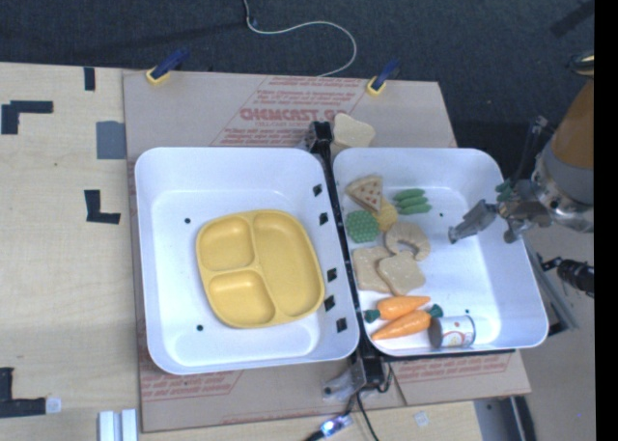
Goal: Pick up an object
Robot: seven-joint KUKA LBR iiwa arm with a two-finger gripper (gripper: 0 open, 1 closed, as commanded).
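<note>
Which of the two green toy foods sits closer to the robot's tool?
The green pea pods, nearer the tool at the right; the round green piece lies by the bins' divider.

Dark blue-grey carpet (116, 5) across the top, crossed by a thin white cable (299, 29) looping down toward the bench. Pale wooden bench top (58, 265) at left, marked with black and grey tape pieces (97, 206). Brown cardboard sheet (280, 111) with red print, held at its far edge by two blue-and-yellow clamps (166, 67). Even, soft light, faint shadows.
</note>
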